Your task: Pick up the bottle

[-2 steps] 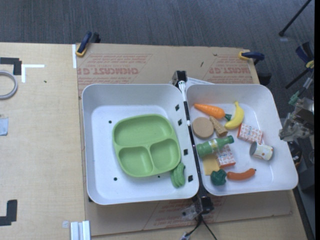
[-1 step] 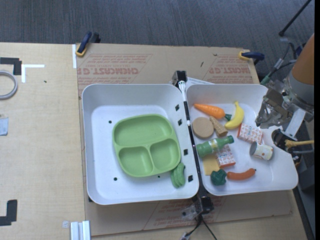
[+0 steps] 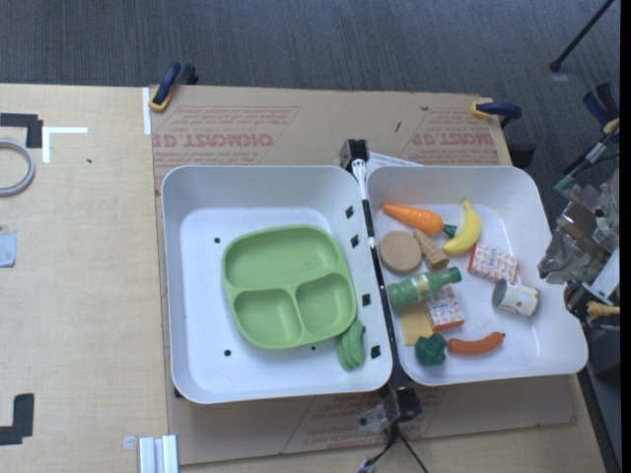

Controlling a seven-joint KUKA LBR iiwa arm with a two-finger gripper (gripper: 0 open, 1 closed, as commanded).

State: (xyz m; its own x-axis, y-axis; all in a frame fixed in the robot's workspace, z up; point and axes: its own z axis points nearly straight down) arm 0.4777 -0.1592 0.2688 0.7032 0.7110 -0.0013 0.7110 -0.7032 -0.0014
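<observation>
Bottle (image 3: 423,288): slim green plastic, lying flat, pale cap.

Two white bins (image 3: 187,264) sit on brown cardboard (image 3: 325,131) printed with faded red lettering, over a pale wood table (image 3: 69,294). The left bin holds a light green divided plate (image 3: 289,286) and a darker green ridged piece (image 3: 352,346) at its near right corner. In the right bin: a green bottle (image 3: 422,287) with a yellow label band, an orange carrot (image 3: 414,218) with a green top, a yellow banana (image 3: 465,228), a tan round cookie (image 3: 400,251), a red-and-white patterned box (image 3: 492,263), a white cup (image 3: 517,299), an orange-red sausage (image 3: 475,343), and dark green broccoli (image 3: 430,350). Blue and yellow clamps (image 3: 170,85) grip the cardboard's far corners. The floor beyond is dark grey carpet (image 3: 345,28).
</observation>
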